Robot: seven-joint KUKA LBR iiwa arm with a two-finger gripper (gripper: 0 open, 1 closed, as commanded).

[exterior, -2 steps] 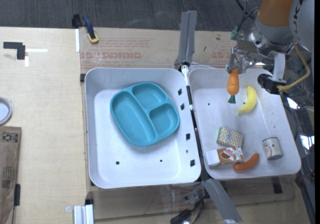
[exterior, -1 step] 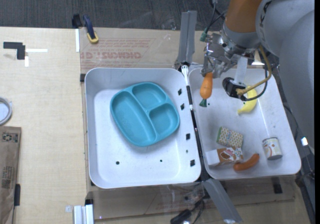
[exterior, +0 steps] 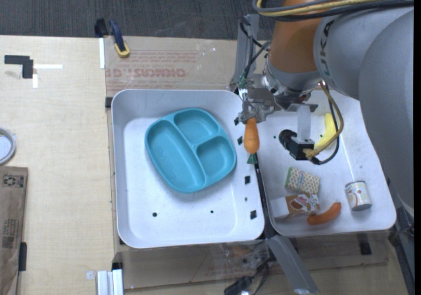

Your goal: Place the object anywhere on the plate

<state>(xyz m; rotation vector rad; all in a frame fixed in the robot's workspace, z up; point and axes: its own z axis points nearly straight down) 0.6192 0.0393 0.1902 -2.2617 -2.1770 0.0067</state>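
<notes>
A blue plate (exterior: 191, 149) with three compartments lies in the left bin (exterior: 131, 208), toward its upper middle. My gripper (exterior: 250, 116) hangs over the rim between the two bins, just right of the plate. It is shut on an orange carrot (exterior: 251, 138), which hangs upright from the fingers above the divider. The carrot is level with the plate's right edge and a short way off it.
The right bin (exterior: 375, 155) holds a patterned snack packet (exterior: 302, 182), a small printed box (exterior: 299, 205), a red sausage (exterior: 323, 214) and a small can (exterior: 357, 195). The big grey arm covers the upper right. A cardboard sheet (exterior: 164, 63) lies behind the left bin.
</notes>
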